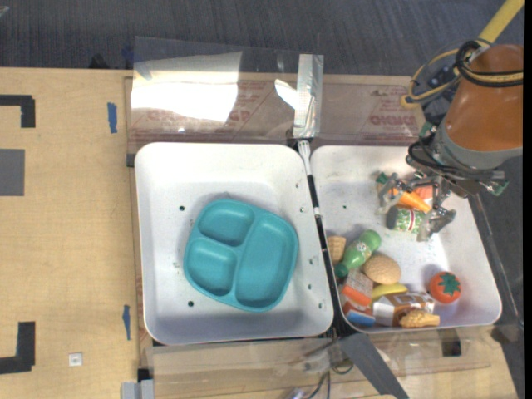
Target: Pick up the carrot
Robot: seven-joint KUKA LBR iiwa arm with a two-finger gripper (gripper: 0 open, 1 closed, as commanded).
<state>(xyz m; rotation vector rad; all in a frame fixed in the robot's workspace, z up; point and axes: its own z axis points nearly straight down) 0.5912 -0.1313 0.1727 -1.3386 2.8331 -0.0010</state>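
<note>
1. Grey arm with orange band (486, 98), upper right of the frame, reaching down over the right shallow white bin (486, 306).
2. Pincer (413, 199), in the upper part of that bin; small orange carrot (413, 196) lies between its fingers, gripped.
3. Pile of toy foods, lower part of the right bin, including a round red tomato (445, 287).
4. Teal three-compartment plate (241, 254), in the left white bin (158, 223) on the tabletop.

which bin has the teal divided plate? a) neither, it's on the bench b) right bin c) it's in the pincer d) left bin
d: the teal divided plate lies flat in the left bin, while the toy foods sit in the right bin.
</note>
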